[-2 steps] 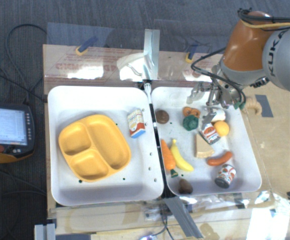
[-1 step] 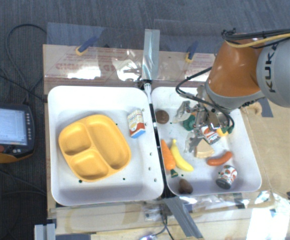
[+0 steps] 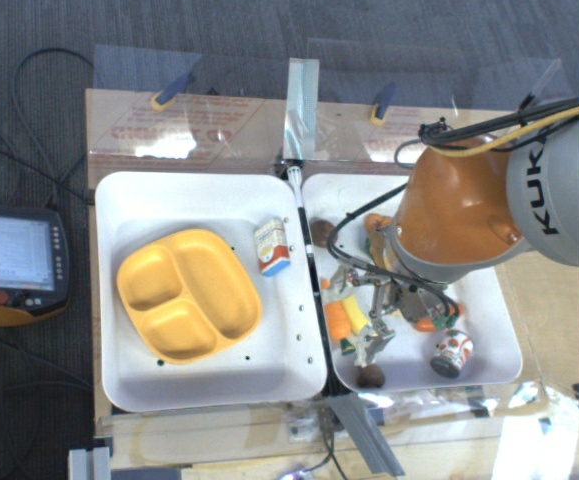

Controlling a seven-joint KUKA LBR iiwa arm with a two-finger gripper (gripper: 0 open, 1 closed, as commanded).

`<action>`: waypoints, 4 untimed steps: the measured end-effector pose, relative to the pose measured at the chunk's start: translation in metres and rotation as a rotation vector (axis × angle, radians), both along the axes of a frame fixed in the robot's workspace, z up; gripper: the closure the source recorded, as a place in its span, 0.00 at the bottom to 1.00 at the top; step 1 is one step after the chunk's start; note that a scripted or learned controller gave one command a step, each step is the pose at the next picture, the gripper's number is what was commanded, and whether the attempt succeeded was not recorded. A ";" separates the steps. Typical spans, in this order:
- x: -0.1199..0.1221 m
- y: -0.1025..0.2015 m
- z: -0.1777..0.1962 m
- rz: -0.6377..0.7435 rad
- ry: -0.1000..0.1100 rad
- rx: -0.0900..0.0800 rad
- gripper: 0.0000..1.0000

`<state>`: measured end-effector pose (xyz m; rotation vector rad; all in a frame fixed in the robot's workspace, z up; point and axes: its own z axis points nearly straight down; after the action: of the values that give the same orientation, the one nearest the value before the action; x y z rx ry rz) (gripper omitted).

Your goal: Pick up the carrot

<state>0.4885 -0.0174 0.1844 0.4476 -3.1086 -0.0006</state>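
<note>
Camera view places the two-finger metal gripper low in the right white bin, its fingers spread apart with nothing between them. The short orange carrot lies just left of it, near the bin's left wall. A small brown round item sits below the gripper. In the left white bin rest a yellow three-compartment plastic tray and a small white-and-red carton.
</note>
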 end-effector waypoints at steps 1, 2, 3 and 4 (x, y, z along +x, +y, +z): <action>0.005 -0.001 -0.001 -0.142 -0.001 0.001 0.00; 0.004 -0.036 -0.001 -0.153 -0.002 -0.002 0.00; 0.004 -0.035 -0.001 -0.151 -0.002 -0.001 0.00; 0.004 -0.035 -0.001 -0.151 -0.001 -0.001 0.00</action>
<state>0.4930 -0.0526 0.1837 0.2125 -3.1348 0.0015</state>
